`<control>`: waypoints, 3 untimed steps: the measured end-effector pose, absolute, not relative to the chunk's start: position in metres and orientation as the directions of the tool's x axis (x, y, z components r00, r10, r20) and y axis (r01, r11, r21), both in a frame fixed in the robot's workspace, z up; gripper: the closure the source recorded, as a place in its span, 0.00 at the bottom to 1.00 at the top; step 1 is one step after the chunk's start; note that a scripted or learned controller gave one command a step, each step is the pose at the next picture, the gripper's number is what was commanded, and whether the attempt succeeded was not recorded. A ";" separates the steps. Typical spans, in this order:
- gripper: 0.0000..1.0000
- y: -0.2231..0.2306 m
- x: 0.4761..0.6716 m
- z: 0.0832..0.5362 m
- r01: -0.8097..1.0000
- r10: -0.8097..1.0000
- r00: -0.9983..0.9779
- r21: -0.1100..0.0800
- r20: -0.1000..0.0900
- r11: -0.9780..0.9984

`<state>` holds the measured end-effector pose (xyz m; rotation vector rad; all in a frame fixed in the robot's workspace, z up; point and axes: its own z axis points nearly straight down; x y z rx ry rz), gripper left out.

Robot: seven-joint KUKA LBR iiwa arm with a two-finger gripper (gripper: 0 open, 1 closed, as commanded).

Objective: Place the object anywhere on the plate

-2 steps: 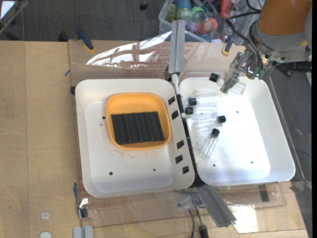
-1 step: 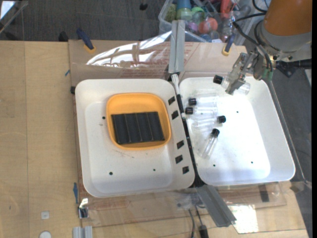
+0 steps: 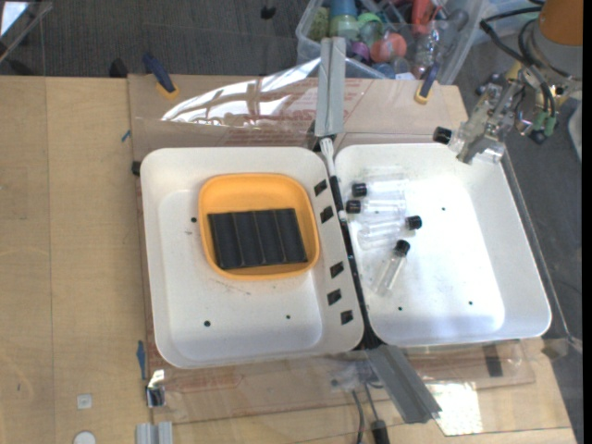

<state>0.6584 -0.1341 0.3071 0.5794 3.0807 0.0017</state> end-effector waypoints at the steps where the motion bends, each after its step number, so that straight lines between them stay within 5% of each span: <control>1: 1.00 -0.134 0.630 0.239 0.043 0.043 -0.999 0.002 -0.002 0.999; 2: 1.00 -0.154 0.665 0.240 -0.003 -0.003 -1.000 0.001 -0.007 1.000; 3: 1.00 -0.160 0.669 0.264 -0.235 -0.235 -0.972 -0.001 -0.009 0.972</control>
